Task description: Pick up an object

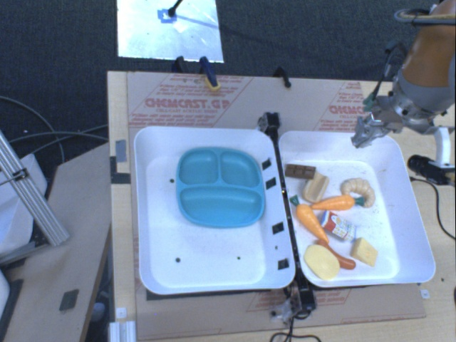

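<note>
Two white bins sit side by side on a bench covered by a sheet printed "CHEMCAST GP" in red, legible at 12 o'clock above the left bin (153, 212) and partly repeated above the right bin (410, 212). Left bin: one blue plate (219, 187) with three compartments, lying flat toward 12 o'clock of the bin's centre. Right bin, contents grouped near its centre: brown chocolate bar (300, 170) at 11 o'clock; beige wedge (315, 187) just below it; pale croissant (358, 188) at 2 o'clock; orange carrot (335, 204) lying crosswise with green tip toward the croissant; second carrot (309, 221) at 8 o'clock, slanting down toward the centre; small red and white packet (340, 228) at the centre, its printing too small to read; yellow cheese block (365, 251) at 5 o'clock; yellow round piece (323, 261) at 6 o'clock, touching a red sausage (342, 261) that runs beside it. Gripper (362, 135): above the right bin's rim at 1 o'clock, apart from all items; nothing lies between its fingers, and whether they are spread or closed cannot be told. Arm: grey with orange band, entering from 2 o'clock. Beyond the bench at 12 o'clock: a shiny square panel (169, 20) on dark carpet.
</note>
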`<action>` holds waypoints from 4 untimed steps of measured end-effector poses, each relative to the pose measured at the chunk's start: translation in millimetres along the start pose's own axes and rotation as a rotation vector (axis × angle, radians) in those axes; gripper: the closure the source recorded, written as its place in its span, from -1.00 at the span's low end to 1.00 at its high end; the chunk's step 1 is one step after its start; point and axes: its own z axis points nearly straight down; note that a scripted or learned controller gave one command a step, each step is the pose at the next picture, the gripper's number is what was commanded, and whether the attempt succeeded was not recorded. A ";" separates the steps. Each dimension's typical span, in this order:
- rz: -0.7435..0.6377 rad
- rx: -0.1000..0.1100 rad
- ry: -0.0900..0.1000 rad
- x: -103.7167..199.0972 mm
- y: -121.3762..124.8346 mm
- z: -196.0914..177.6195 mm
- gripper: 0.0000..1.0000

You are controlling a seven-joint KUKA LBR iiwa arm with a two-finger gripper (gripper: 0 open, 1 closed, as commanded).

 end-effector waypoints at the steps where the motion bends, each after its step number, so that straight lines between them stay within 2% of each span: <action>1: -0.001 0.003 0.001 53.3 -25.5 11.0 1.00; 2: -0.001 0.002 0.001 100.7 -41.3 6.3 1.00; 4: 0.000 0.002 0.001 178.5 -89.7 -1.0 1.00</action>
